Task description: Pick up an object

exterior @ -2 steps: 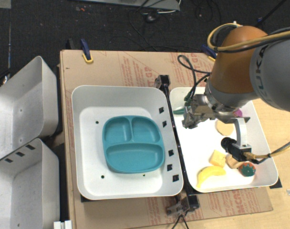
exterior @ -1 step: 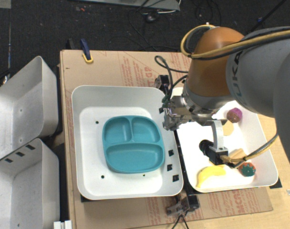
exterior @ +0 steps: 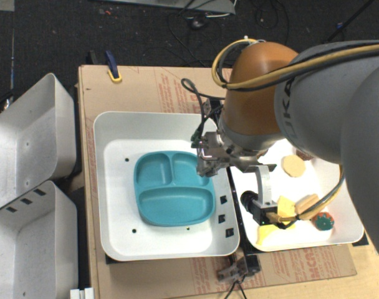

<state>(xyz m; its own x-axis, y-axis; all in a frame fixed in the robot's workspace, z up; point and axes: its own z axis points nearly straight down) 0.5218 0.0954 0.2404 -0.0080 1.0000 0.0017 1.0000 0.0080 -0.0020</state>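
- Teal tray [exterior: 174, 189] is laid flat in left bin [exterior: 108, 167], long axis slanted upper-left to lower-right.
- Gripper [exterior: 206, 162] is positioned over tray's upper-right corner; finger state can't be told.

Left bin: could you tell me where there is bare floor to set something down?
In the left bin, bare floor runs left of the teal divided plate, with a narrower strip between plate and near wall. The plate's far right corner is crowded by the gripper. The right bin is cluttered with small toys under the arm.
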